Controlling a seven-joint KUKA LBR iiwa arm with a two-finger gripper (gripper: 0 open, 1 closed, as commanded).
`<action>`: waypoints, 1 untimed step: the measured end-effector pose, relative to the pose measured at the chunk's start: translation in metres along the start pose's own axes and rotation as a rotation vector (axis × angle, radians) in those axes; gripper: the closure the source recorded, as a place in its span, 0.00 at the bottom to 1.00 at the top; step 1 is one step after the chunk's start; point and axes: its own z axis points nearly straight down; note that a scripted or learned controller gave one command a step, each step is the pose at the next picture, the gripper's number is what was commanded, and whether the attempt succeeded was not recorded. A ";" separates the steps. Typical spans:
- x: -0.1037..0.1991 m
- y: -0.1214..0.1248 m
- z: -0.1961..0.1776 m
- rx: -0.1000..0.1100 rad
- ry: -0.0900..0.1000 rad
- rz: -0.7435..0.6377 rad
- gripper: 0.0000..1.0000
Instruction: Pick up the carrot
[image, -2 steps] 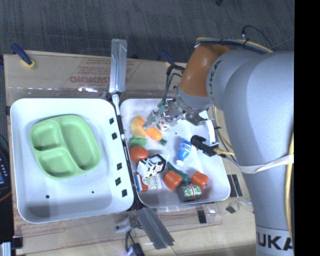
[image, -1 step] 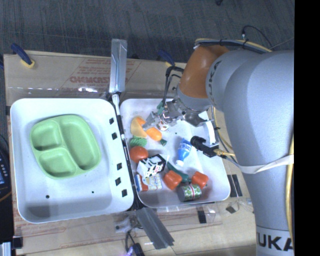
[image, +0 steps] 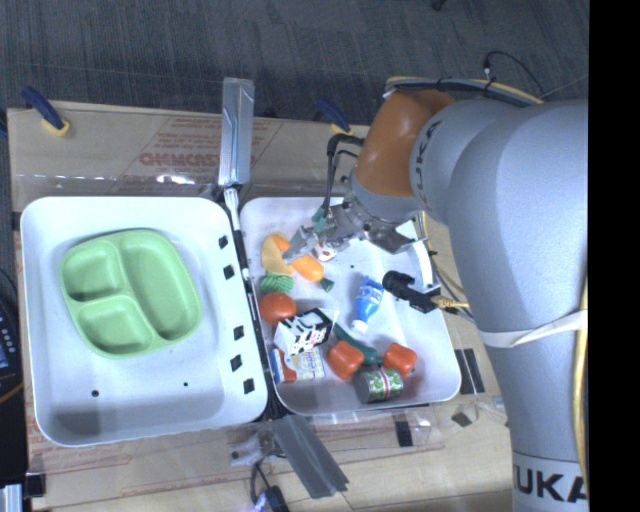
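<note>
Grey arm (image: 520, 250), 1 gripper (image: 318, 232) over 1 carrot (image: 307, 267), jaw state unclear.

I see the gripper (image: 322, 232) low in the right bin (image: 440, 345), near its far left corner, just beside the carrot (image: 303, 267) and a yellow piece (image: 274, 250). Nearer to me lie a tomato (image: 277, 306), a small blue-and-white bottle (image: 366, 303) and a can (image: 381, 384). The left bin (image: 130, 400) carries a green divided tray (image: 128, 290).
</note>
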 end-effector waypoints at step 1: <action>0.000 0.009 0.000 0.008 0.009 0.124 0.00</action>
